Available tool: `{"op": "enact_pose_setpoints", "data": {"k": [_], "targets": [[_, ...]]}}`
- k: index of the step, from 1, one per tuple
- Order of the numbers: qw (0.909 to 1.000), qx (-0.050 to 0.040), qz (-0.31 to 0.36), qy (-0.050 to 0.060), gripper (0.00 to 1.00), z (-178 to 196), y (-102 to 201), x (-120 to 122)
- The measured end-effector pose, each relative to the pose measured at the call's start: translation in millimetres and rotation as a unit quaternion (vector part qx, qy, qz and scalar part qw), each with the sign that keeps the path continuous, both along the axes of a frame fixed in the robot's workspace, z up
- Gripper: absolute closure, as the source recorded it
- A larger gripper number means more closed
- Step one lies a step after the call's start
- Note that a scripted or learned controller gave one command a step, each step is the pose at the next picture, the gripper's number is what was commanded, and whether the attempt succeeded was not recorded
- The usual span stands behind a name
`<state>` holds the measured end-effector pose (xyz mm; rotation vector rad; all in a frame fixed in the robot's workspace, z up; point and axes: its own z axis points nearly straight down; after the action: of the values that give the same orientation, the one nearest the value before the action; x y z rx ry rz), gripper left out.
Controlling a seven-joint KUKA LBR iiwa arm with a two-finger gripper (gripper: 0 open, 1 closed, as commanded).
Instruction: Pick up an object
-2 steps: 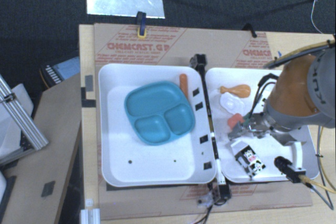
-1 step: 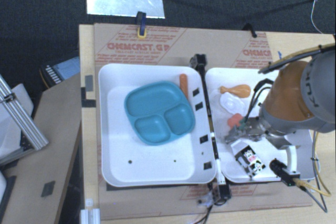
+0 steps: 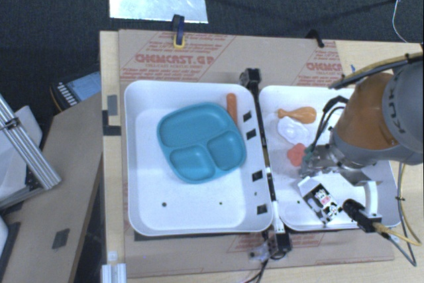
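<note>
The right bin (image 3: 278, 209) holds a tan chicken drumstick (image 3: 298, 114) near its far side. A white lumpy object (image 3: 291, 132) lies just in front of the drumstick, and a small red piece (image 3: 295, 154) lies in front of that. My gripper (image 3: 307, 167) reaches in from the right and hangs low over the bin, right beside the red piece's near right edge. The grey wrist with its orange band (image 3: 364, 119) hides the bin floor to the right.
The left bin (image 3: 142, 209) contains a blue divided plate (image 3: 201, 141). An orange sausage-like stick (image 3: 231, 107) lies by the plate's far right corner. A black divider rail (image 3: 260, 142) runs between the two bins.
</note>
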<state>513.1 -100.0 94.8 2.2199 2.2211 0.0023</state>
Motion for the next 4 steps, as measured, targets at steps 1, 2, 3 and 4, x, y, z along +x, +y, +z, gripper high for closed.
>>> {"op": "enact_pose_setpoints", "data": {"k": [1, 2, 3, 4], "targets": [[1.0, -0.0003, 0.002, -0.002, 1.0, 46.9, 8.0, -0.4], [1.0, -0.0006, 0.002, -0.003, 1.0, 110.5, 9.9, -1.3], [1.0, -0.0002, 0.002, 0.0, 1.0, 114.4, 9.9, -0.4], [1.0, 0.0008, 0.004, 0.0, 1.0, 109.3, 60.3, -0.6]]}}
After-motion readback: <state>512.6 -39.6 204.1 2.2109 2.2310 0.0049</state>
